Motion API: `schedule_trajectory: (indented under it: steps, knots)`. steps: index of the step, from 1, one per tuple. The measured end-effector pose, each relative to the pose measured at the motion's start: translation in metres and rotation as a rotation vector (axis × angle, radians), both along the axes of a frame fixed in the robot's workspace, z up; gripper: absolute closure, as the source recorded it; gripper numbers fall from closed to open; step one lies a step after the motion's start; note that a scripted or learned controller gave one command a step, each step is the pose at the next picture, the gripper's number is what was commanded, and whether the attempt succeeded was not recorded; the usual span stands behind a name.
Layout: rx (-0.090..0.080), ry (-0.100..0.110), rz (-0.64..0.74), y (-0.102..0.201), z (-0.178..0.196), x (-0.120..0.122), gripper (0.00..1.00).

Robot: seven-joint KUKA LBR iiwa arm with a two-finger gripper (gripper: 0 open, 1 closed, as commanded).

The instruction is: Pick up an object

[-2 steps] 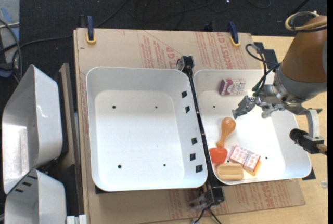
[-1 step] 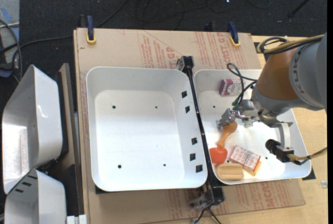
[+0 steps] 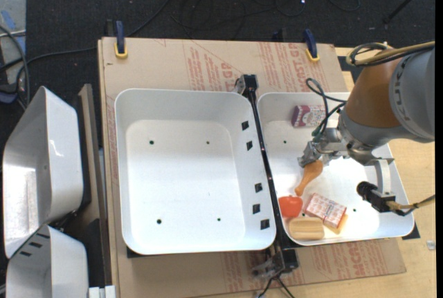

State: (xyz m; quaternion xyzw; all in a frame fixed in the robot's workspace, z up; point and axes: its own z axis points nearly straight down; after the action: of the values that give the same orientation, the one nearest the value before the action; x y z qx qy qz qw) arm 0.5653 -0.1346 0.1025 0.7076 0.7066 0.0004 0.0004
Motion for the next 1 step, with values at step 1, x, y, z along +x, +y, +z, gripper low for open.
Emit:
schedule_trajectory:
  steps: [1]
  knots:
    - [0.002,0.0,0.008,0.0711,0.0936,-0.0623,1.0]
